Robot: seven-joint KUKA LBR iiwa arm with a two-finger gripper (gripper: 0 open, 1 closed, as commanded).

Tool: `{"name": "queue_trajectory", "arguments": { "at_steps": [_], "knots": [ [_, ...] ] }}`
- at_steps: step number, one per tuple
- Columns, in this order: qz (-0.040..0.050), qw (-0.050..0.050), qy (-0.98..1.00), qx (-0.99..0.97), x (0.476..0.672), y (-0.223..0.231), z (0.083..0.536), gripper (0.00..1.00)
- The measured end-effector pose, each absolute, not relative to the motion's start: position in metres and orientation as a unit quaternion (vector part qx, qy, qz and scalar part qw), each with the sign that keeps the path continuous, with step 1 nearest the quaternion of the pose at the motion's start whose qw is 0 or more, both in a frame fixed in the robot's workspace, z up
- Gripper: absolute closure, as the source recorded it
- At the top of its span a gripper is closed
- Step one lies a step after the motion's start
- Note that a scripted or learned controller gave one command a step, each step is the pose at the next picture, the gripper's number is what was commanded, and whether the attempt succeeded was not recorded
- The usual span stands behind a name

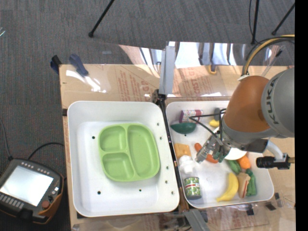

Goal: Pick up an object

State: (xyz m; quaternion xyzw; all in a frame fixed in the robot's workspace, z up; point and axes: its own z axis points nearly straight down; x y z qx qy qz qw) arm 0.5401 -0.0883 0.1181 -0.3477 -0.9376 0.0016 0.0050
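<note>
The pincer (210, 154) hangs low over the right bin's (267, 196) clutter, seemingly to reach an orange piece (211, 159), though I cannot tell its spread.

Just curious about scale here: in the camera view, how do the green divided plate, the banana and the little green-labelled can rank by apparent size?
1. green divided plate, by far the largest
2. banana
3. green-labelled can, smallest, though not far behind the banana
</note>
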Motion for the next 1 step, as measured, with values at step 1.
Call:
{"name": "queue_trajectory", "arguments": {
  "at_steps": [1],
  "knots": [
    [-0.0018,-0.003,-0.945,-0.326,0.5191,-0.0247,0.2347,1.0]
  ]
}}
